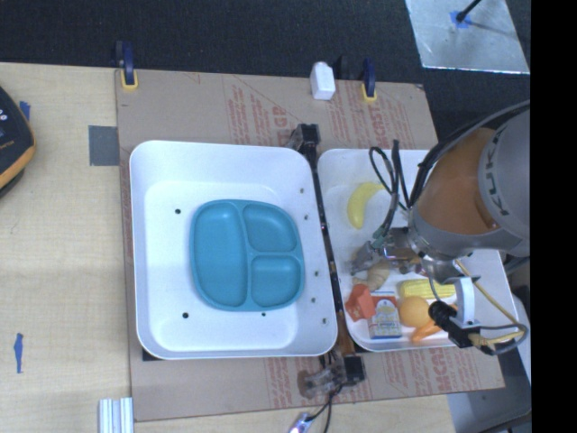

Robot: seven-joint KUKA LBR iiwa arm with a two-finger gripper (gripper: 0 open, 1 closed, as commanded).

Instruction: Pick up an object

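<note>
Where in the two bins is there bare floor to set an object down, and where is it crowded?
Left bin: bare white floor rings the blue divided plate, widest along its left wall. Right bin: a small bare patch left of the yellow banana-like piece; the near end is crowded with small items under the arm.

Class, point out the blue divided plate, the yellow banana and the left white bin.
blue divided plate (pixel 246 254), camera view, its middle divider.
yellow banana (pixel 361 202), camera view, mid-body.
left white bin (pixel 162 165), camera view, bare floor near upper-left corner.
</note>
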